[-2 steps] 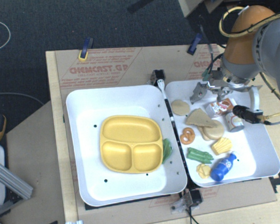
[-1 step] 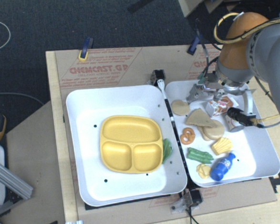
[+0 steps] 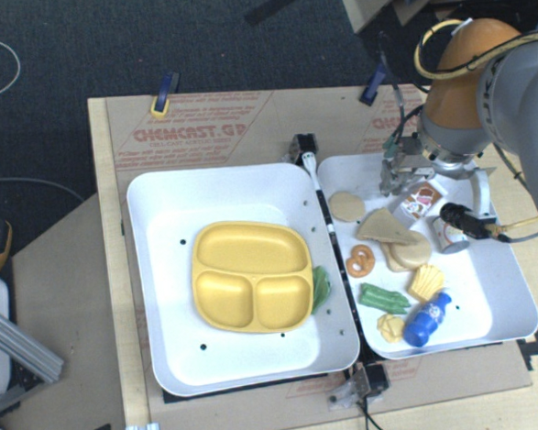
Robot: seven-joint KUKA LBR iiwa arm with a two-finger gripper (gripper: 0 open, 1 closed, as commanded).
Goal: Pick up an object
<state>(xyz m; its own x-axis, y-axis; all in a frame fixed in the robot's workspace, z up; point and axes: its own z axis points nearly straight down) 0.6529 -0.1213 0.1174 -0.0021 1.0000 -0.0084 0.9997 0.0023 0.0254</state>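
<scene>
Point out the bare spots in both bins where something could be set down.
Left bin: bare floor rings the yellow tray, widest along its near and left walls. Right bin: crowded; bare floor beyond the blue bottle, toward the right wall.

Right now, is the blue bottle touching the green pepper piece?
Apart. The camera view shows white bin floor between the blue bottle and the green pepper piece.

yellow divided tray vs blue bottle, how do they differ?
The yellow divided tray lies flat in the left bin; the blue bottle lies on its side in the right bin. The tray is far larger. The tray has just a green piece tucked at its right edge; the bottle is crowded among other items. Neither is near the claw.
</scene>
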